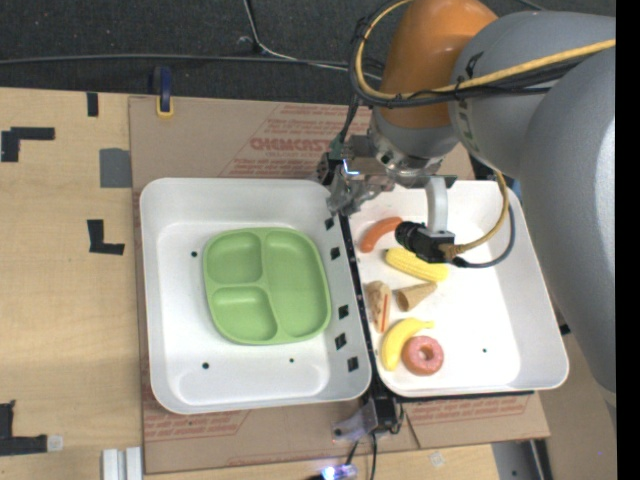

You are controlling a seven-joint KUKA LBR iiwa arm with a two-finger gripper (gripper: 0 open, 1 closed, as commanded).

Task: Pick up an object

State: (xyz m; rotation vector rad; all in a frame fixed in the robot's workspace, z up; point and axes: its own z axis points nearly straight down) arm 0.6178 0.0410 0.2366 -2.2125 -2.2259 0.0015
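Where the table (60, 298) carries two white bins side by side, the left bin (170, 208) holds a green divided plate (267, 285), lying flat near its middle. Pincer (345, 183) — over the far end of the wall between the bins; whether it is spread or pressed together cannot be told. Right bin (520, 348), left half — an orange sausage (378, 232) nearest the pincer, then a yellow corn cob (415, 265), a cone (413, 295), and a banana (395, 340) touching a pink doughnut (424, 355).

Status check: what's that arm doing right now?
Gripper above the bins' divider, nothing visibly held. Sausage, corn, banana, donut lie in right bin. Nothing seems in the way.
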